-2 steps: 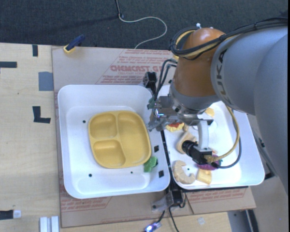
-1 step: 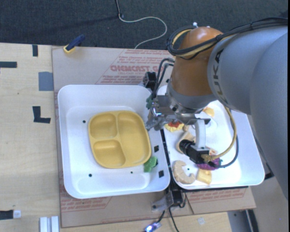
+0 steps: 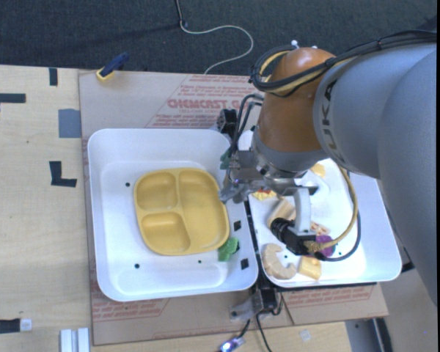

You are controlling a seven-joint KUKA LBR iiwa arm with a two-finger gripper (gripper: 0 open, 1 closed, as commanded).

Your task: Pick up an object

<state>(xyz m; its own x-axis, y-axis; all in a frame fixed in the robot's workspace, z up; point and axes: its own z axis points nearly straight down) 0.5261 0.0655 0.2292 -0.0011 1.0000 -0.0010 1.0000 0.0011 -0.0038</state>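
A yellow divided plate (image 3: 180, 211) lies in the left bin (image 3: 110, 160). A small green object (image 3: 229, 249) rests by the plate's near right corner. In the right bin (image 3: 374, 233) lie a tan ring-shaped piece (image 3: 277, 262), a yellow wedge (image 3: 310, 268), a small purple item (image 3: 322, 236) and a yellow piece (image 3: 319, 171). My gripper (image 3: 268, 193) hangs low over the right bin's left side, close to the wall between the bins, mostly hidden under the orange wrist band (image 3: 293, 116).
The grey arm (image 3: 396, 123) covers much of the right bin. A black cable (image 3: 345, 233) loops from the wrist over the bin's contents. Both bins stand on a cardboard sheet (image 3: 169, 101); a blue and yellow item (image 3: 112, 67) lies at its far left corner.
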